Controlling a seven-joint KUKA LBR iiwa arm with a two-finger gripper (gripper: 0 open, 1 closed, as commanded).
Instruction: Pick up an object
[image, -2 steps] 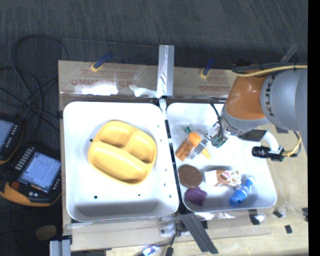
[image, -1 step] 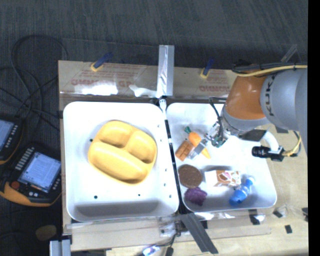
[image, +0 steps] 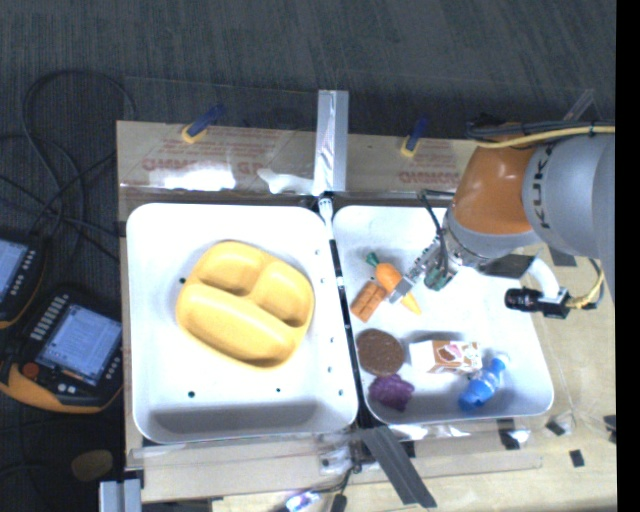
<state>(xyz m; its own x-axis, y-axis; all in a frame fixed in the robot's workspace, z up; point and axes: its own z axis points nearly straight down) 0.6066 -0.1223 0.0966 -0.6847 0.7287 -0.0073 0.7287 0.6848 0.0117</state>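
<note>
In the right-hand shallow white plastic bin (image: 520, 345), a small orange toy carrot with a green top (image: 376, 287) is seen lying near the bin's inner wall, in its upper left part. Its long axis is set on a slant, the green top pointing up and slightly right, the blunt orange end down and to the left. The two-finger gripper (image: 425, 275) is found just beside it, on the carrot's right and a little above its middle, so the carrot lies to the gripper's lower left in the camera view. A small yellow piece (image: 408, 300) is seen at the gripper's tip, between it and the carrot. Whether the pincer is apart or together cannot be told, as the tip is small and blurred against the clutter.

The grey arm with the orange band (image: 500, 200) is reached in from the right, bent over the bin's upper right corner, with the wrist angled down and leftward toward the carrot.

It is judged that a short shift toward the lower left would be called for.
</note>
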